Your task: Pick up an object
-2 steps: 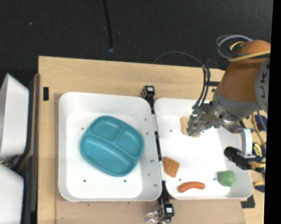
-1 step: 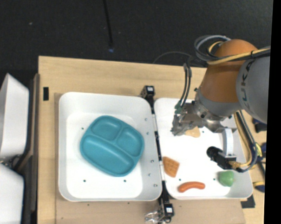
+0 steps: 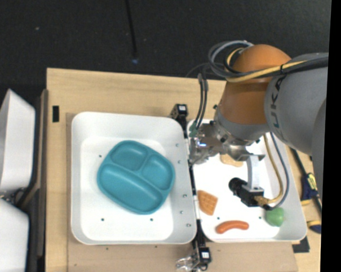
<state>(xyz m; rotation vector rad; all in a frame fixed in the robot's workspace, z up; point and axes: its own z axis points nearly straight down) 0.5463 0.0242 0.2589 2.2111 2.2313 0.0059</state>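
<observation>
Gripper (image 3: 202, 151) state hidden under wrist, cannot tell; poised over right bin (image 3: 293, 234) far-left corner, well apart from waffle piece (image 3: 207, 203), sausage (image 3: 232, 226), green ball (image 3: 275, 216) near front: likely empty grab against wall

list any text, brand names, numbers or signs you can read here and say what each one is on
"KUKA", with not all of its letters showing, runs in dark letters down the grey arm, beside the orange band.
The teal divided plate, the two white bins, the food pieces and the wooden bench bear no readable text.
The small black clips on the bin edges are too small to tell any marking.
</observation>
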